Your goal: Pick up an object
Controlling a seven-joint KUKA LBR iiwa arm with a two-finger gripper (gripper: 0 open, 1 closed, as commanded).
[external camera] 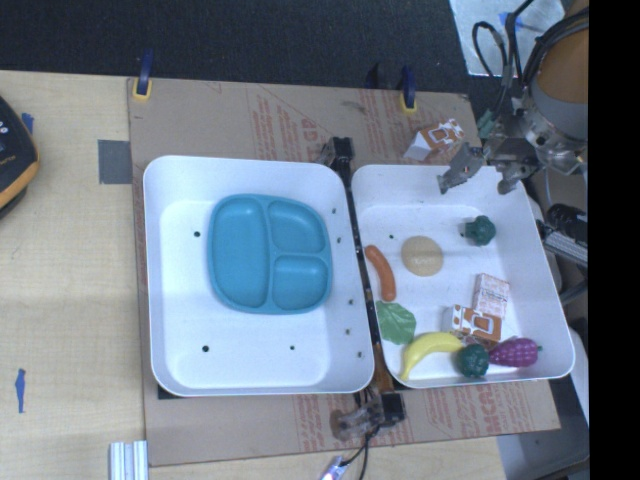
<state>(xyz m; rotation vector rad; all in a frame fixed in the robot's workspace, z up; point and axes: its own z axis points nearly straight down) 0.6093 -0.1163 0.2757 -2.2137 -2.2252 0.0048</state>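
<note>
The gripper (482,176) hangs over the far edge of the right bin (540,268), its two fingers spread wide with nothing between them. The things to pick all lie in that bin: a small green ball (479,230) nearest the fingers, a tan bun (422,255), a sausage (381,272), a banana (430,351) and grapes (514,351) toward the near rim. The left bin (165,268) holds a blue divided plate (269,253), likely the drop spot. Judging by closeness, the green ball seems the easiest target
</note>
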